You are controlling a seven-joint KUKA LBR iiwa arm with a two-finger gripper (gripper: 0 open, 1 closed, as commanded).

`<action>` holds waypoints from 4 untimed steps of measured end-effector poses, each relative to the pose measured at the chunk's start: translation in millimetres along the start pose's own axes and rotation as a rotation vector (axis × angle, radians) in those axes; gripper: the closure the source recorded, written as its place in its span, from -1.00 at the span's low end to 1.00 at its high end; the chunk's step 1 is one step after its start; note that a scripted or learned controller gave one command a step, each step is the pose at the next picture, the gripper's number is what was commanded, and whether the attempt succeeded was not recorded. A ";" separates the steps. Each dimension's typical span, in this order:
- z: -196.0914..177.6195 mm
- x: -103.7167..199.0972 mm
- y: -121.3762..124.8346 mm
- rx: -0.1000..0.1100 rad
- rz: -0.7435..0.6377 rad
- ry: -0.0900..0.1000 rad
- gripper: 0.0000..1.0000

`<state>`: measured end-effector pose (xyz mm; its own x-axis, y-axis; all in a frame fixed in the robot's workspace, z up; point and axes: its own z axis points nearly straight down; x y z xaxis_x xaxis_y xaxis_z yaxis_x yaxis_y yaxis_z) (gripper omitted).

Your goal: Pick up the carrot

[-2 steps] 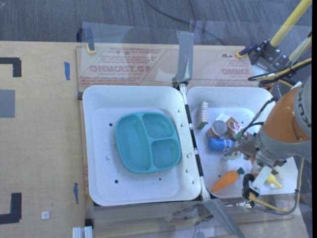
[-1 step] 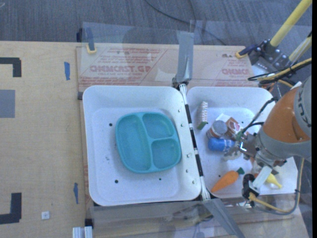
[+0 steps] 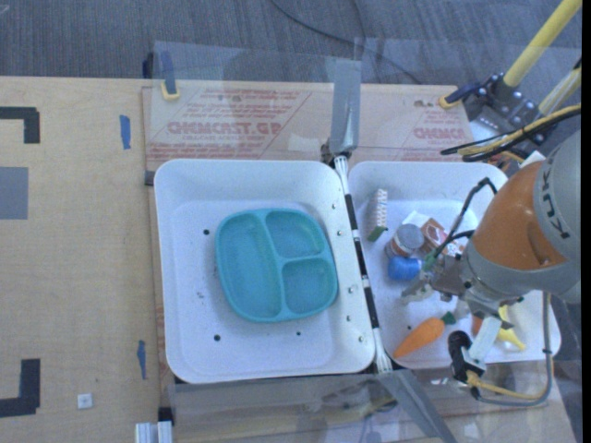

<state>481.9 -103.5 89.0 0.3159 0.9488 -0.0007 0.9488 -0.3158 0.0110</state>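
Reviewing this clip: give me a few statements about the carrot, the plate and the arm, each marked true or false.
1. The carrot lies in the right bin. True.
2. The teal divided plate sits in the right bin. False: it sits in the left bin.
3. The carrot lies on the plate. False: it lies on the right bin's floor, near its lower left corner.
4. The arm hangs over the right bin. True.
5. A blue object lies in the right bin, above the carrot in the view. True.

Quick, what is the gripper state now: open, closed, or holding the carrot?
Gripper: cannot be told; it sits above the carrot in the right bin.
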 end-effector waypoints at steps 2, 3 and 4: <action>-0.3 -15.9 4.4 0.008 0.194 0.002 -1.00; -0.3 -15.9 4.4 0.008 0.194 0.002 -1.00; -0.3 -15.9 4.4 0.008 0.194 0.002 -1.00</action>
